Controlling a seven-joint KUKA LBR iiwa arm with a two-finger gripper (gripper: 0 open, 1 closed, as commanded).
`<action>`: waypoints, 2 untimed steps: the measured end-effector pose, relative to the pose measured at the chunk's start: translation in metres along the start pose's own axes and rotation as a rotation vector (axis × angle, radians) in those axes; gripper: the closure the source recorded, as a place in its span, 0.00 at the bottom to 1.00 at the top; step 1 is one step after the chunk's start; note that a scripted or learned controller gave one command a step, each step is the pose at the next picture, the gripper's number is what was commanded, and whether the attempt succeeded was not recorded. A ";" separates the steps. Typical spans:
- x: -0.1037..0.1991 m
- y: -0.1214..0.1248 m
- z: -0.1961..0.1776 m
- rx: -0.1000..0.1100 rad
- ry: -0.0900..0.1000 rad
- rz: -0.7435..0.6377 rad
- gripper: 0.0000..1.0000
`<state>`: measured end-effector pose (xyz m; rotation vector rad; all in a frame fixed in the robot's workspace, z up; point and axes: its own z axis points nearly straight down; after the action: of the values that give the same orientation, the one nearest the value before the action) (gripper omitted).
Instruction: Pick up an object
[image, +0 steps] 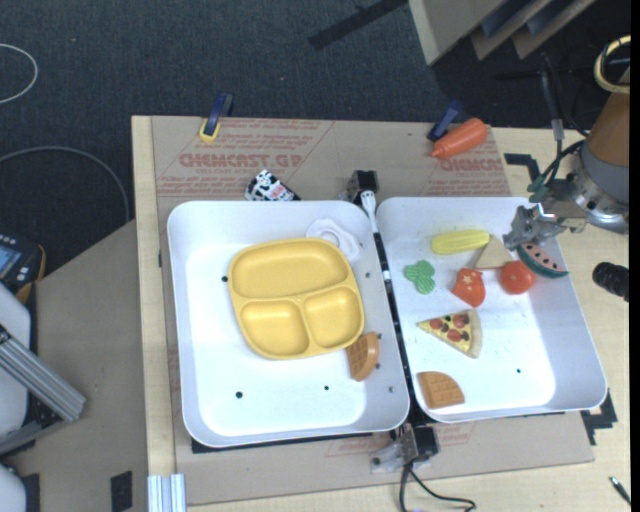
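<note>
Divided tray (295, 297) in left bin (200, 400); toy foods, incl. pizza slice (452, 331), in right bin (560, 370).

Orange clamp (459, 138) on bench board (330, 150)

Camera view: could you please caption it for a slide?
Gripper above right bin of toy food; yellow tray in left bin.

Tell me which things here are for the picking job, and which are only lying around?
For the job: gripper, watermelon slice, tomato, corn, strawberry, pizza slice, right bin.

Lying about: yellow divided plate, left bin, orange clamp, yellow clamp.
</note>
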<state>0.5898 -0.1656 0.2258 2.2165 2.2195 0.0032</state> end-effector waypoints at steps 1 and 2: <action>0.062 -0.010 -0.002 0.008 0.006 -0.005 1.00; 0.103 -0.010 -0.009 0.007 0.005 -0.004 1.00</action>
<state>0.5799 -0.0625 0.2347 2.2177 2.2303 0.0008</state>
